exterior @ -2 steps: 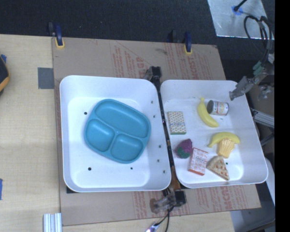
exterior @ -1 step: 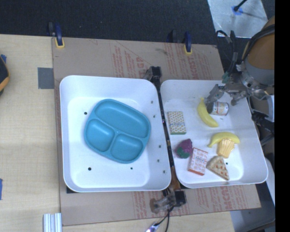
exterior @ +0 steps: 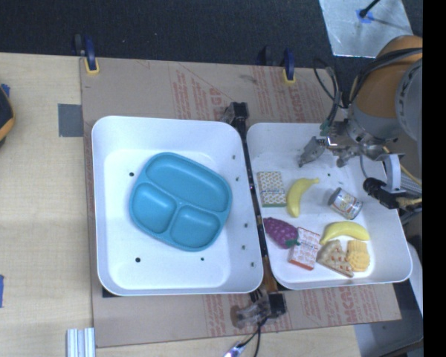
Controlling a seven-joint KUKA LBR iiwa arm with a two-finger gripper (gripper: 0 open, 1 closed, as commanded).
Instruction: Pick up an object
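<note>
Camera view: gripper [exterior: 328,155] sits over the upper part of the right bin [exterior: 282,136], right side of frame, arm coming in from the right edge. Fingers look spread apart with nothing between them, hovering above bare bin floor. Candidate objects all lie in the right bin, below the gripper: small yellow banana [exterior: 301,194] mid-bin, just beside a patterned packet [exterior: 270,187] to its left; metal can [exterior: 345,203] on its side toward the right wall; purple grape bunch [exterior: 280,230] lower left, touching a red-and-white carton [exterior: 305,248]; second banana [exterior: 345,232] lower right, resting on a waffle-like piece [exterior: 334,258] and next to a corn cob [exterior: 357,256]. Left bin [exterior: 104,199] holds a blue divided plate [exterior: 181,200]. Nearest pick is the small banana: likely light, rigid toy plastic, smooth and curved, so grip across the thick middle, jaws square to its long axis. Can is likely to roll and slip. Lower cluster is crowded, risk of pinching two at once.
</note>
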